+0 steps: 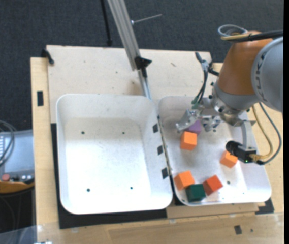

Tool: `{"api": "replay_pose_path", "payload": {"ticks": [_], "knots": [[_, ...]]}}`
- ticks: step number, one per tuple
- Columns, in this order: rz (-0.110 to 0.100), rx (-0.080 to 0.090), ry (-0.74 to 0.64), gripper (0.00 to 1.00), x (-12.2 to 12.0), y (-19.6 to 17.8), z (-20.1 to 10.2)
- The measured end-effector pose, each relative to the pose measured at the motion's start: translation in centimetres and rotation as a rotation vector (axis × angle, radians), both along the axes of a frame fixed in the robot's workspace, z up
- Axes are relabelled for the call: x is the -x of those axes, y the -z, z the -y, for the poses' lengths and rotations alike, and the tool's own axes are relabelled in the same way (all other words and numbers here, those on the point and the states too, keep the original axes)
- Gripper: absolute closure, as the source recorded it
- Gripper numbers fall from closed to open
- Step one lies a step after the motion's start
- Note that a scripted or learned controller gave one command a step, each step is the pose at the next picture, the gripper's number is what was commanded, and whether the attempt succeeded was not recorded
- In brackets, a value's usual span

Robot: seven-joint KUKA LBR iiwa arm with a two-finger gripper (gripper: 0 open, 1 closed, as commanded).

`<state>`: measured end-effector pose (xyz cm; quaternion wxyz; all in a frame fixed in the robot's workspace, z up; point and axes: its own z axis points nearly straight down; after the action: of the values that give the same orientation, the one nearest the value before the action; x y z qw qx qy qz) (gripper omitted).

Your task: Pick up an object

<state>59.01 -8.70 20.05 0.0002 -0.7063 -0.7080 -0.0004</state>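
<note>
My gripper [198,122] hangs over the far part of the right bin [258,186], with its fingers spread wide and open. A small purple block [194,127] lies just under it, between the fingers but not gripped. An orange block [188,140] sits right in front of the purple one. Another orange block [229,159] rests towards the bin's right side. At the near edge an orange block [185,179], a dark green block [195,192] and a red-orange block [213,184] cluster together.
The left bin [68,136] stands beside the right one, sharing a raised rim [163,151]. A slanted aluminium post [126,32] rises behind the bins. Cables [264,136] hang by the arm's wrist at the right.
</note>
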Motion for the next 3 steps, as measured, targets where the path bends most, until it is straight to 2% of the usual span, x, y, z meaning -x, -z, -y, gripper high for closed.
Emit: {"api": "replay_pose_path", "payload": {"ticks": [1,2,3], "knots": [[0.001,0.0,0.002,0.0,0.0,0.0,0.0],[-0.006,0.002,0.004,0.0,0.1,6.3,0.3],[0.004,0.005,0.006,0.0,-0.1,10.2,0.5]]}}
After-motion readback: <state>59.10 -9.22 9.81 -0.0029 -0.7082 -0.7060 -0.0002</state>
